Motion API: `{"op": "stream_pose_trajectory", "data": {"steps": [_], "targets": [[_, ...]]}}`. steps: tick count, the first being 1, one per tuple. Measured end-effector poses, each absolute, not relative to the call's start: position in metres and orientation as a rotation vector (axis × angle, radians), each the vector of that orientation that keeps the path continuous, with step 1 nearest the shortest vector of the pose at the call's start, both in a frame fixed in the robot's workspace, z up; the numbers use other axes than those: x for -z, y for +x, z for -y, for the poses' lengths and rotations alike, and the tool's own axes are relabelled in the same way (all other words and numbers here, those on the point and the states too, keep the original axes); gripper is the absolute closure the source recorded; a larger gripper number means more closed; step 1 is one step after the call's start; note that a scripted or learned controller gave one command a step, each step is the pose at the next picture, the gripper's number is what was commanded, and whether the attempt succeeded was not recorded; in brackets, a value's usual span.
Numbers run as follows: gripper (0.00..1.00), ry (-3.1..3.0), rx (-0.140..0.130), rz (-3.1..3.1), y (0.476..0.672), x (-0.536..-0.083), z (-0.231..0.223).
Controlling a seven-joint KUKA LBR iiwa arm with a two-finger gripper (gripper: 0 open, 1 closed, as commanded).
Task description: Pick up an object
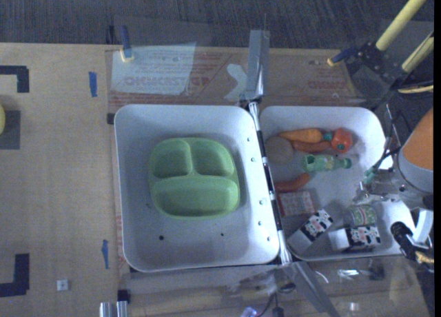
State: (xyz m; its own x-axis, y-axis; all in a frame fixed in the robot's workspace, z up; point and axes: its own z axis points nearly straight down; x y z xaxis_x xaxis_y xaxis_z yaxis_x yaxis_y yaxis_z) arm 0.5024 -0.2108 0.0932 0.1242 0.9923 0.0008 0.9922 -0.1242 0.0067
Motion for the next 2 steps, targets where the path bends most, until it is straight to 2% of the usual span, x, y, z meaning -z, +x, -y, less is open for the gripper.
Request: {"op": "stream_pose_trajectory", "data": {"steps": [1,2], "targets": [[1.00,2.295,-0.001,-2.142,0.512,-0.086,0.216],[1.00,2.375,-0.013,-2.032,0.485,-0.087,0.198]]}}
